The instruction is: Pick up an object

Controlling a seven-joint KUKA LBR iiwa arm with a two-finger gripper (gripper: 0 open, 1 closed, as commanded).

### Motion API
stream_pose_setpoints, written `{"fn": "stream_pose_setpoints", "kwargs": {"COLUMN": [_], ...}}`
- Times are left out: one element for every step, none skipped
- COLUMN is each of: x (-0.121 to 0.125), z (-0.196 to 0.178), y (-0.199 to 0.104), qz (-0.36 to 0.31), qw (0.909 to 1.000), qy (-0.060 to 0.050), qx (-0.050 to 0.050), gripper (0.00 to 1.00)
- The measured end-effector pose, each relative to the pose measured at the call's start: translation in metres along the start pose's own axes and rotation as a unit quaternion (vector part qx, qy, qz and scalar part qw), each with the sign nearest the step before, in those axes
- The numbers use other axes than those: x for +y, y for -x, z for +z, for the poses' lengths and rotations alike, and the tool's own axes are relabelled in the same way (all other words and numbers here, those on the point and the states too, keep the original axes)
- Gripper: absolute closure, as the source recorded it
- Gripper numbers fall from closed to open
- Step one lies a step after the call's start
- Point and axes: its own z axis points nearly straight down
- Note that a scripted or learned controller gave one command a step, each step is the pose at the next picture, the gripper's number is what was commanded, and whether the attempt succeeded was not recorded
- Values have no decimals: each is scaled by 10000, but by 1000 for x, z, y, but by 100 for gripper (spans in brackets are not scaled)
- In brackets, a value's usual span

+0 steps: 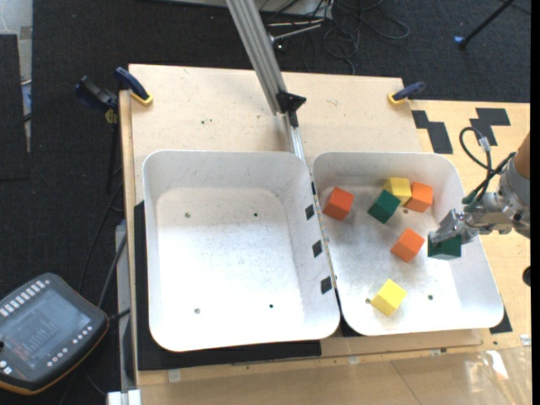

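My gripper (450, 234) comes in from the right over the right bin (472, 306) and is shut on a dark green block (445, 247), which hangs at its tip near the bin's right wall. Just left of it lies an orange cube (407, 245). Further back in the bin are a yellow cube (399, 189), an orange cube (420, 197), a green cube (384, 207) and another orange cube (339, 202). A second yellow cube (389, 297) sits near the front.
The left bin (160, 226) stands beside the right one. A slanted metal rail (257, 45) runs from the back down to the bins' shared edge. Clamps (135, 87) hold the board's back corners. A pendant (42, 332) lies at the front left.
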Motion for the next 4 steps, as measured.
{"fn": "stream_pose_setpoints", "kwargs": {"x": [2,5,14,17], "z": [-31,-20,-25,-14], "y": [0,-55,-115,-176], "qz": [-6,-31,-37,-37], "qw": [10000,10000,10000,10000], "qy": [-5,-31,-22,-38], "qx": [2,20,22,25], "gripper": [100,100,100,100]}}
